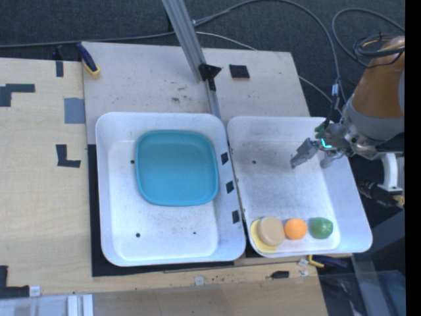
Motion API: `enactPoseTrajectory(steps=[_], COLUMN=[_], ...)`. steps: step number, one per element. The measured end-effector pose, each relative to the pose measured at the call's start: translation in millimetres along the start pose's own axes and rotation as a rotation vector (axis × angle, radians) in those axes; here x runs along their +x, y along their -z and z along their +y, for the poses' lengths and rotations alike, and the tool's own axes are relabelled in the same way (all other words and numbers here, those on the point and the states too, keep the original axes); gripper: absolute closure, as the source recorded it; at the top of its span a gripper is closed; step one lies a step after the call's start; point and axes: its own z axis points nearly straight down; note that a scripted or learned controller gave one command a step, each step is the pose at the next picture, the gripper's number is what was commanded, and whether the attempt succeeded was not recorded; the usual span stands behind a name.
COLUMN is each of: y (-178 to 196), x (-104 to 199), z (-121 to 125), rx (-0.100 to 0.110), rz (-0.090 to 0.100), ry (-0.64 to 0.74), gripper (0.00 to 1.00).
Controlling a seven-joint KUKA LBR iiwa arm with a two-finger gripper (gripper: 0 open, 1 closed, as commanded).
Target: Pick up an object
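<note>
Three small objects along bin's near wall

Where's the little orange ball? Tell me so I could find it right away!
Look at the right white bin, the one without the blue plate. Along its near edge three small things sit in a row. The orange ball is the middle one, between a tan round piece and a green ball.

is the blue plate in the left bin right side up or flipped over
Cannot tell for sure. The blue plate lies flat in the left bin; a lighter rim rings its darker middle, suggesting face up, but the slanted view doesn't settle it.
</note>
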Motion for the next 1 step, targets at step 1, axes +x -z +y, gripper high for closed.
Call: enactPoseTrajectory(steps=[1], y=[0.0], x=[0.0], z=[0.0], rx=[0.0], rz=[0.0], ry=[0.0], gripper=[0.0])
